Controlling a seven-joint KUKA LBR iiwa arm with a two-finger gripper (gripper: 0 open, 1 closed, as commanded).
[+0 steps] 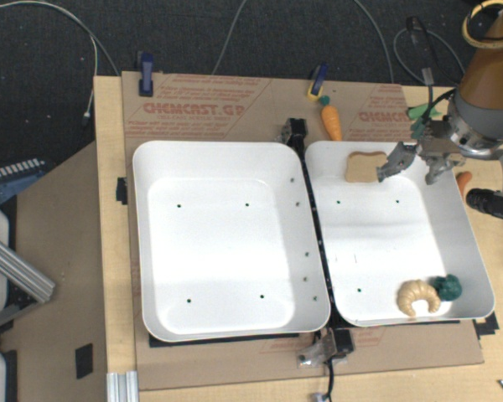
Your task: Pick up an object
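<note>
**Jaws spread over the right bin's far edge, nothing in them**

You've got the gripper [416,162] at approx. 2 o'clock in the camera view, over the top edge of the right bin [377,241]. Its two fingers [393,162] stand apart, w/ nothing between them. Left finger tip sits just beside the tan bread slice [366,167], at the slice's 3 o'clock; can't tell if they touch.

Other objs in the right bin: a pale croissant [419,296] at the 5 o'clock corner, w/ a small dark-green piece [448,287] touching it on the 3 o'clock side.

Outside the bins, a toy carrot [330,121] lies on the bench [235,99] at 12 o'clock of the right bin, near a blue-yellow clamp [318,80]. Left bin [222,241] sits alongside, rims touching.
</note>
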